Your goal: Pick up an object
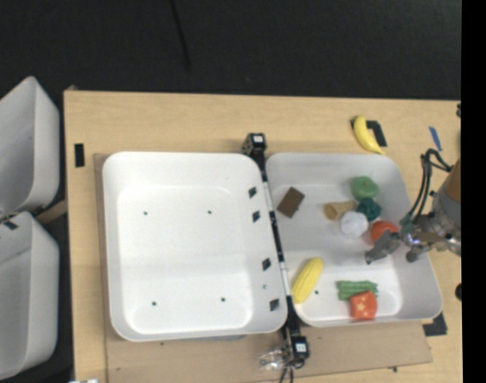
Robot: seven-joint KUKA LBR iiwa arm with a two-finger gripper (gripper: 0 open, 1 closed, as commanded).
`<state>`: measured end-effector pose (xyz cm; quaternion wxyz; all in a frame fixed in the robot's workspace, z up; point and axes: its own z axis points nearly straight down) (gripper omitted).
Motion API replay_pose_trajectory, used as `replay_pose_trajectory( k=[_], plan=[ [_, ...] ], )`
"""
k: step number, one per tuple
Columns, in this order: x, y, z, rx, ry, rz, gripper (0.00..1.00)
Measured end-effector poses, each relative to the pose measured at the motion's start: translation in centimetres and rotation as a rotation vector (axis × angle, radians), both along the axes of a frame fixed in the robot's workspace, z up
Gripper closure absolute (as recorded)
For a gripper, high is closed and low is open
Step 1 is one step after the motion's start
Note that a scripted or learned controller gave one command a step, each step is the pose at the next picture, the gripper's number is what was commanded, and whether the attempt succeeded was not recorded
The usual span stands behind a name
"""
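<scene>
Two white bins (179,166) sit on a pale tan bench (171,118) against a black background. In the right bin, using the yellow corn cob (307,278) as landmark: up and left of it lies a brown block (290,202); to its right a green bean pod (357,287) above a red piece (364,306); farther up and right a white ball (353,224), a tan cone (336,210), a green lump (365,187) and an orange-red item (381,230). A yellow banana (367,133) lies on the bench above the bins.

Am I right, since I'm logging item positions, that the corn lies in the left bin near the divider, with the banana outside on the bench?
Not quite. The camera view shows the corn in the right bin, near the divider. The banana does lie outside on the bench.
</scene>
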<state>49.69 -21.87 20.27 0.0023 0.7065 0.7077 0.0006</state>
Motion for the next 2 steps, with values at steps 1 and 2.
replay_pose_trajectory(
  k=[1, 2],
  plan=[
    [7.5, -1.0, -8.4, -0.005, -0.016, 0.001, 0.0],
    [14.3, 4.0, -8.9, -0.011, -0.024, 0.005, 0.0]
  ],
)
